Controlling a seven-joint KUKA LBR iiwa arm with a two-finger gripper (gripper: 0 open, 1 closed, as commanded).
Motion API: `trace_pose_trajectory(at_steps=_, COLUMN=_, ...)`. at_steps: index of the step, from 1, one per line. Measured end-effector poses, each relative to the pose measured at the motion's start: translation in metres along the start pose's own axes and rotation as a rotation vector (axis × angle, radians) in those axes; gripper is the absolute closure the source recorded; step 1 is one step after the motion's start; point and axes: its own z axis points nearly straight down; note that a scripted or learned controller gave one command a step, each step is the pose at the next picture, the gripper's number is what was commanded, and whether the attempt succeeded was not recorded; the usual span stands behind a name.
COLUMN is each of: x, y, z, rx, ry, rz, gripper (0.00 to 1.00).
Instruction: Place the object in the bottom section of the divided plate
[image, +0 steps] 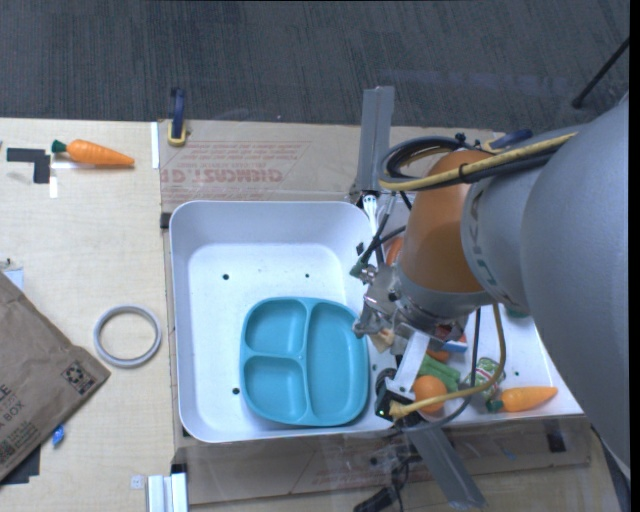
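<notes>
A turquoise divided plate (335, 365) with three sections lies in the left white bin (200, 300), toward its front right corner, and nothing sits in it. My gripper (373, 322) hangs at the wall between the two bins, just past the plate's right rim, with the wrist and arm covering most of it. In the right bin (560, 400), partly under the arm, lie an orange carrot (525, 398), a round orange piece (430, 391) and a green piece (441, 375). I see nothing held in the gripper.
On the bench to the left lie another carrot (95, 153), a grey tape ring (127, 334) and a brown cardboard box (35, 385). A blue clamp (177, 115) stands behind the left bin. A cardboard sheet (260, 165) lies under the bins.
</notes>
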Motion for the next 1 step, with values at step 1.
trace_pose_trajectory(at_steps=1, x=-0.0002, y=0.0002, z=0.0, rx=0.0, ry=0.0, rz=0.001, gripper=0.0)
